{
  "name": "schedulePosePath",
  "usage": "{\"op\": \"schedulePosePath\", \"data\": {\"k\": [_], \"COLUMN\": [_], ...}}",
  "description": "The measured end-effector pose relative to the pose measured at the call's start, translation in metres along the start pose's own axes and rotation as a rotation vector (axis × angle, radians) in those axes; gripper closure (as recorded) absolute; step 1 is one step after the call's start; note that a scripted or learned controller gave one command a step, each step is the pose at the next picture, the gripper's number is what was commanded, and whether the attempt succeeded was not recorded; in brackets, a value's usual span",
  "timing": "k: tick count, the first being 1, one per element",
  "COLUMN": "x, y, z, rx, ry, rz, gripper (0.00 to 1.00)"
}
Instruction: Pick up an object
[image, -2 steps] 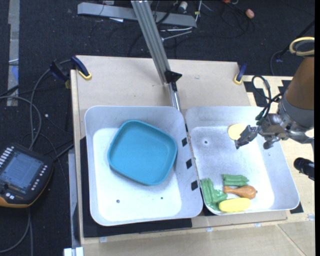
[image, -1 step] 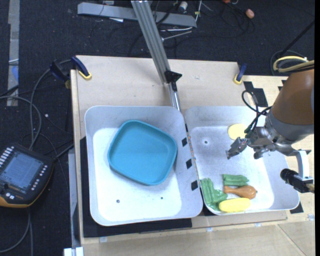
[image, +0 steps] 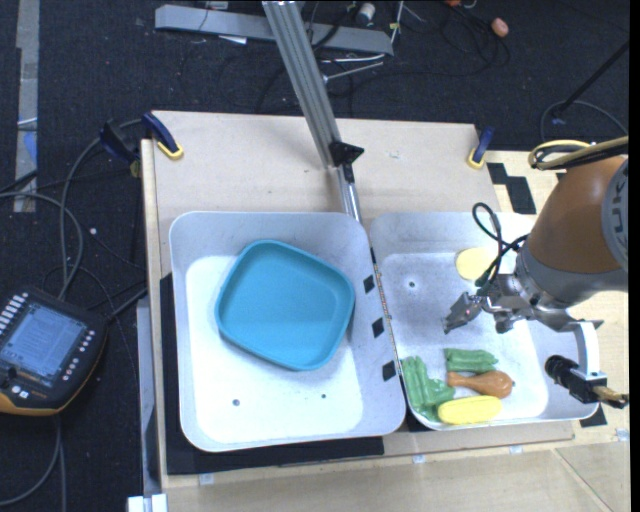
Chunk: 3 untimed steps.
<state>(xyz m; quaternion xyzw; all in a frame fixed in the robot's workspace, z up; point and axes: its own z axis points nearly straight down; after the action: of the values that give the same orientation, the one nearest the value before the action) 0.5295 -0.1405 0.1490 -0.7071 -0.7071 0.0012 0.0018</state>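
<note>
Hovering over the right bin (image: 400, 245), the gripper (image: 462, 314) hangs just above bare white floor, and we see its dark fingers spread a little with nothing between them. We judge the task barely begun: no object is lifted, none is touched, and the whole pick is left to do.

We count the candidates in that same bin. Along its near edge lies a cluster: a yellow toy (image: 469, 410) nearest us, a brown drumstick-shaped toy (image: 482, 381) just beyond it, a small green piece (image: 470, 357) beyond that, and a longer green pod (image: 421, 384) at the cluster's left. These sit close together, some touching. A pale yellow round thing (image: 473, 264) rests farther back, near the arm's wrist and partly behind a black cable.

In the left bin (image: 190, 290) we see a blue plate (image: 286, 304) lying flat, well apart from the gripper.

We place the gripper between the near cluster and the yellow round thing, over neither. To our eye it has to shift toward the near edge, or back toward the far piece, then descend and close before anything counts as picked. The crowded cluster looks the harder target, since a neighbour could be nudged or caught along with the chosen piece.
</note>
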Motion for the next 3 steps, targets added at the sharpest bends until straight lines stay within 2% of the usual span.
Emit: {"op": "schedulePosePath", "data": {"k": [1,2,3], "x": [0.000,0.000,-0.005], "y": [-0.001,0.000,0.003], "z": [0.053,0.040,-0.021], "rx": [0.001,-0.004,-0.009], "ry": [0.000,-0.001,-0.002], "rz": [0.000,0.000,0.000], "gripper": [0.00,1.00,1.00]}}
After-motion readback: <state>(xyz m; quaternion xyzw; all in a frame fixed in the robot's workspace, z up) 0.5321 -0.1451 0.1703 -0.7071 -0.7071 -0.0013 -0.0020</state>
